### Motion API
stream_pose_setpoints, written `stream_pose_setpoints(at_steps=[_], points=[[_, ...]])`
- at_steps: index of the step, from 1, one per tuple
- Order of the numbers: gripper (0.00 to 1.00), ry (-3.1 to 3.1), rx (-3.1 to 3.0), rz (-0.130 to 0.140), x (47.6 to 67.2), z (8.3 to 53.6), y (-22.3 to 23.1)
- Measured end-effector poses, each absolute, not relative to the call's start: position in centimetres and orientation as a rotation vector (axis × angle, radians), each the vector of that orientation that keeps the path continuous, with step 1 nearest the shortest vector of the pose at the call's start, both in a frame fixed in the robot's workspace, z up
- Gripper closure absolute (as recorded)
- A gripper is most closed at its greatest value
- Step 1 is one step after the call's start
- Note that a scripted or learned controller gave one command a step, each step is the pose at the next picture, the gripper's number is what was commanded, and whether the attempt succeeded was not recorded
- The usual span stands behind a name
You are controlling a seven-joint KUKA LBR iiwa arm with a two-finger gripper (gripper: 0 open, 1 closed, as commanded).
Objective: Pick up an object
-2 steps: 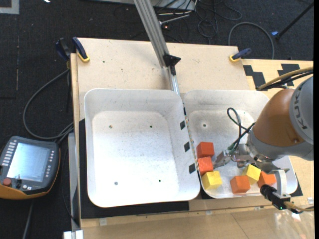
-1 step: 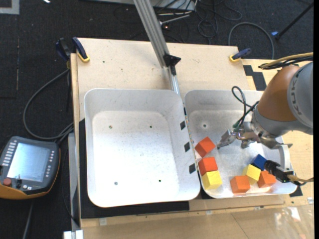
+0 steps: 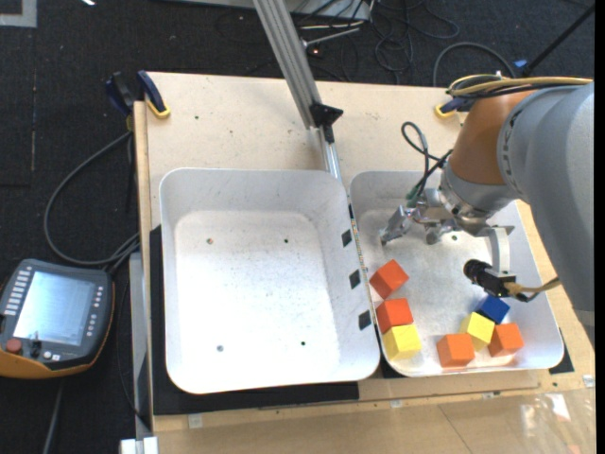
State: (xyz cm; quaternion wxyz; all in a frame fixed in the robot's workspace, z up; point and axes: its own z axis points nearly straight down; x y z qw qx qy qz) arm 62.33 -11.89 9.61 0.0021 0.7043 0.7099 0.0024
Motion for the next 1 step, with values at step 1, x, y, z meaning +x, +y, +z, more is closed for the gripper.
stream_pose_setpoints(at_steps=[1], points=[[0.0, 2.221, 2.209, 0.011, 66.25, 20.07, -9.49]])
